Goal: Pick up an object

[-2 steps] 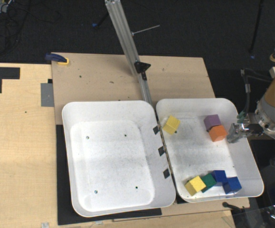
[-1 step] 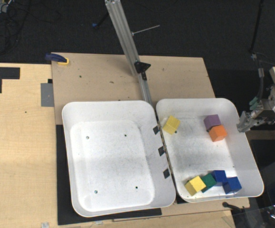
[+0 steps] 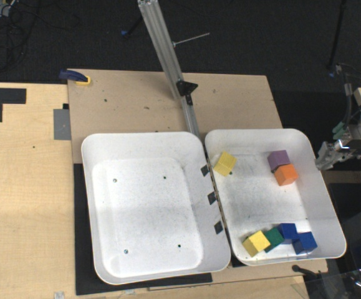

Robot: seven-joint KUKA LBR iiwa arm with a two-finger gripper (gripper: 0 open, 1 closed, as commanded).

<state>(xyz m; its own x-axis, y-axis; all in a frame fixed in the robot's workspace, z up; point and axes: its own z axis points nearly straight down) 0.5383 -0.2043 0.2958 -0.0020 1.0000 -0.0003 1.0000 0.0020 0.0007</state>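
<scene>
The right bin (image 3: 317, 167) holds several small blocks. A yellow block (image 3: 224, 164) lies near its left wall. A purple block (image 3: 279, 159) and an orange block (image 3: 285, 175) touch each other at the upper right. Along the front wall sit another yellow block (image 3: 255, 243), a green block (image 3: 272, 237) and two blue blocks (image 3: 287, 231) (image 3: 304, 242), packed close together. My gripper (image 3: 335, 151) hangs outside the bin's right rim, level with the purple block and away from every block. Nothing is seen in its grasp.
The left bin (image 3: 93, 148) stands beside the right one, with black clips (image 3: 212, 197) along the shared edge. A slanted aluminium beam (image 3: 161, 42) with a black clamp (image 3: 186, 88) rises behind the bins. A blue-and-yellow tool (image 3: 75, 76) lies at the bench's far left corner.
</scene>
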